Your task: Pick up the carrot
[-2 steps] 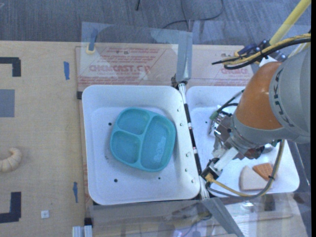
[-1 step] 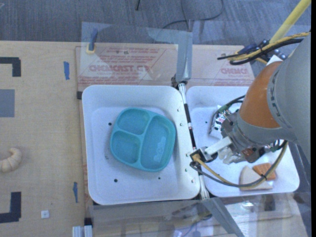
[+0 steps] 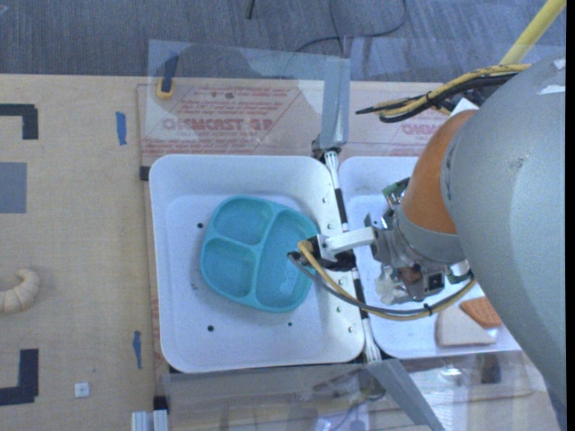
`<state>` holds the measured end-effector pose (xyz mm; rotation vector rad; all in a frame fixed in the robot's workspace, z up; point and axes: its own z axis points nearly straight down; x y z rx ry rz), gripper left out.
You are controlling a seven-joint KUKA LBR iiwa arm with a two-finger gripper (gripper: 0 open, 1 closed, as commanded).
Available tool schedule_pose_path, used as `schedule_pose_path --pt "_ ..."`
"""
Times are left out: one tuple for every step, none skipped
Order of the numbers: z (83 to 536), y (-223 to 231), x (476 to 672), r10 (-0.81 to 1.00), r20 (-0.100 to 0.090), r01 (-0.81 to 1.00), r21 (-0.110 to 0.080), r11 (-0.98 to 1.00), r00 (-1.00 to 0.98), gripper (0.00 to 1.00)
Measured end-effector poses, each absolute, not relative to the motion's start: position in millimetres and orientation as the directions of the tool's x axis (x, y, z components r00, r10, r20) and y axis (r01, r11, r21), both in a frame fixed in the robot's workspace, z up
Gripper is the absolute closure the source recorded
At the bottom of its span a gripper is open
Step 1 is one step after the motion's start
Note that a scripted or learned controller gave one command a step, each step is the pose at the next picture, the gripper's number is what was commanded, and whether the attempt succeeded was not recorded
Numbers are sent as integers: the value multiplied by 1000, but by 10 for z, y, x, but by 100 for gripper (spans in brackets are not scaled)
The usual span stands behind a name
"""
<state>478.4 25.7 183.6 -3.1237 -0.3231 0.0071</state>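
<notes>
Carrot (image 3: 482, 312): we see an orange piece in the right bin (image 3: 404, 344), partly under the arm
Gripper (image 3: 395, 281): above that bin; open or closed, we cannot tell
Handling: we judge it light, stiff, smooth; grasp across its middle

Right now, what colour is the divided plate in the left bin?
Turquoise blue, the divided plate in the left bin, seen best in the camera view.
</notes>
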Motion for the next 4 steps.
schedule_pose_path --pt "1836 -182 4785 198 -5 198 -3 -980 980 100" --pt "1836 -63 4787 622 -2 622 -4 -783 783 100" --pt "1836 -151 4787 319 -3 319 -2 -948 948 100" --pt "1927 -147 4789 321 -5 321 -3 -947 947 100"
